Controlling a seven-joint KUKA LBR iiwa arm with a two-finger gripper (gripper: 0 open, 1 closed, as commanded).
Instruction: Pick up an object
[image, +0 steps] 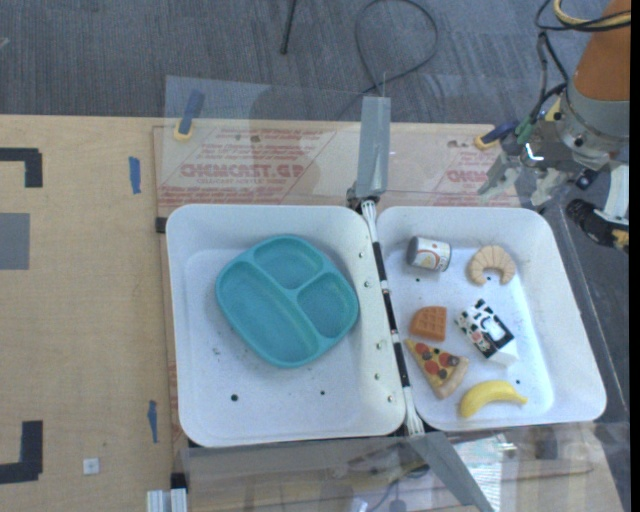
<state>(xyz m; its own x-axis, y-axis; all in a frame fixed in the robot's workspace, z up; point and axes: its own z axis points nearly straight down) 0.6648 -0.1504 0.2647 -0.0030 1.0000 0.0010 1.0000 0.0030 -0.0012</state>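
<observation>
Wooden bench (80, 330), arm cropped top right, gripper (527, 180) blurred, grip unclear

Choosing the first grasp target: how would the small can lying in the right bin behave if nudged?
The can lies on its side, so its round body would probably roll when pushed. It looks toy-sized, likely light. A finger touching off-centre may spin it toward the croissant.

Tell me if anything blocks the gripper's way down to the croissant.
Nothing visible does. The gripper hangs past the right bin's far rim, and the croissant lies just inside that rim, uncovered. Its nearest neighbour, the small can, lies apart from it on the side toward the teal plate.
</observation>
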